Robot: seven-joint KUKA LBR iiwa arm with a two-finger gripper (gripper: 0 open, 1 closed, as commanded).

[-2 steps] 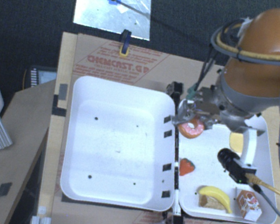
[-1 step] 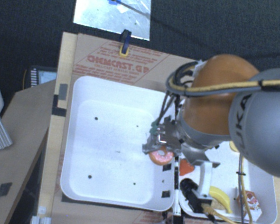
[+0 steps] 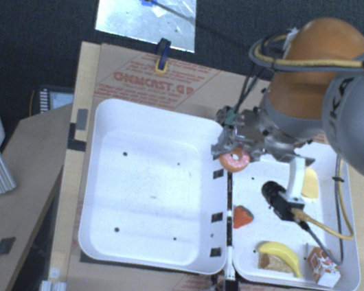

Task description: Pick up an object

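The pincer (image 3: 235, 152) grips a pink doughnut (image 3: 235, 161) above the bins' shared rim (image 3: 227, 205).

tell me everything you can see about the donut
The donut is a small ring with pink icing and a pale hole in its middle, looking like a plastic toy. It sits right under the claw, at the upper left corner of the right bin, close to the divider between the bins. Whether it is lifted or resting on the bin floor cannot be told. The other items lie apart from it.
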